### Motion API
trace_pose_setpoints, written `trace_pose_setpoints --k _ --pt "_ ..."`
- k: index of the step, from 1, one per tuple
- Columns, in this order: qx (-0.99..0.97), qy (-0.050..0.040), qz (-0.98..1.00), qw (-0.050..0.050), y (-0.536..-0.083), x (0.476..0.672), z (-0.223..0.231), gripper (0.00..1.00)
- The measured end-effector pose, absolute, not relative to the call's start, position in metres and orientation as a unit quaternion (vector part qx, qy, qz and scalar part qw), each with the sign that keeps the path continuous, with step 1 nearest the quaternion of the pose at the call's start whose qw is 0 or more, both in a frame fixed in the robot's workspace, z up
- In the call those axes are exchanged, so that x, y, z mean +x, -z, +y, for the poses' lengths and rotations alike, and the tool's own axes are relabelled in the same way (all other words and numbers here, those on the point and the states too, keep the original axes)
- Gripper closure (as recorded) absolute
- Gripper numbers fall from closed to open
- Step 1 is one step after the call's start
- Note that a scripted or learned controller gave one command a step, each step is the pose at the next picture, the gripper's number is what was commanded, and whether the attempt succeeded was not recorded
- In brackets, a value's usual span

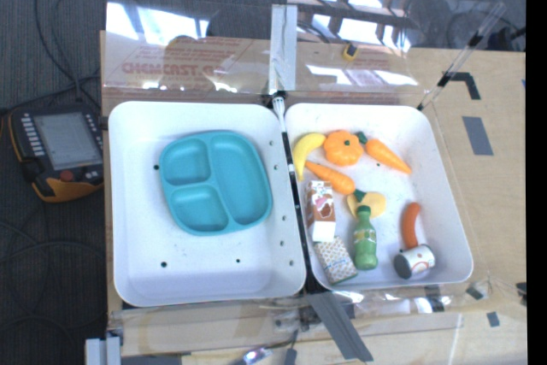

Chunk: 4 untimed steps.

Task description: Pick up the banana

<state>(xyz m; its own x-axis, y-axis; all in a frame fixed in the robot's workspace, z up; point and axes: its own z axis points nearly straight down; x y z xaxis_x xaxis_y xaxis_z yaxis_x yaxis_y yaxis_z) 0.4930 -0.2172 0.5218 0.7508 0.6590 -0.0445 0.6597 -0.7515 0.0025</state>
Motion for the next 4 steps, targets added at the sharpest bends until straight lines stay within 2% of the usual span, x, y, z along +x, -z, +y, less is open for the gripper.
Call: trace_pose_setpoints --k 4 --pt "0.935 0.0265 0.353 0.012 -0.557 0.498 -0.217 1.0"
